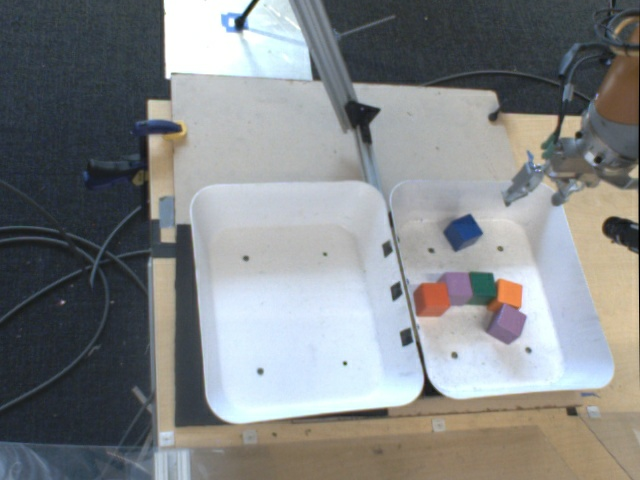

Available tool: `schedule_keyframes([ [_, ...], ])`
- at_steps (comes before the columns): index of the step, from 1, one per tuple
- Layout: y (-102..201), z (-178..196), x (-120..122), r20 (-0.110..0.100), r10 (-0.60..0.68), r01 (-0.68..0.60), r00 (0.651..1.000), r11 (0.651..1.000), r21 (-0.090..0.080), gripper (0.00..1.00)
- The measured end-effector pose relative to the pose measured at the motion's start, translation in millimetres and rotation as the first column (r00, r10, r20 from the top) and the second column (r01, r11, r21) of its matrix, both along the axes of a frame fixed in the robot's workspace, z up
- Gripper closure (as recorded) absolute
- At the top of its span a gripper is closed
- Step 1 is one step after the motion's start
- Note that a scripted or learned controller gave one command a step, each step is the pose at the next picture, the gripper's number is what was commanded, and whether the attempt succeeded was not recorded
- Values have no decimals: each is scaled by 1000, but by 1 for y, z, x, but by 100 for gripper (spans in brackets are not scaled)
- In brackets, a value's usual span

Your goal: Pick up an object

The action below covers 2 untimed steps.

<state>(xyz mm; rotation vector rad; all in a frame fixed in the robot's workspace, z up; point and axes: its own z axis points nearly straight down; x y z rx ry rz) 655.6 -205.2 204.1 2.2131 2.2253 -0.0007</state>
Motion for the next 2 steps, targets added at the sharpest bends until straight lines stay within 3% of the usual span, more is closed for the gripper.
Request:
schedule_keyframes([
  [1, 23, -116, 33, -15, 0, 0, 1000, 1000, 2, 0],
  [2, 63, -114, -15, -3, -1, 1, 1000, 1000, 4, 0],
])
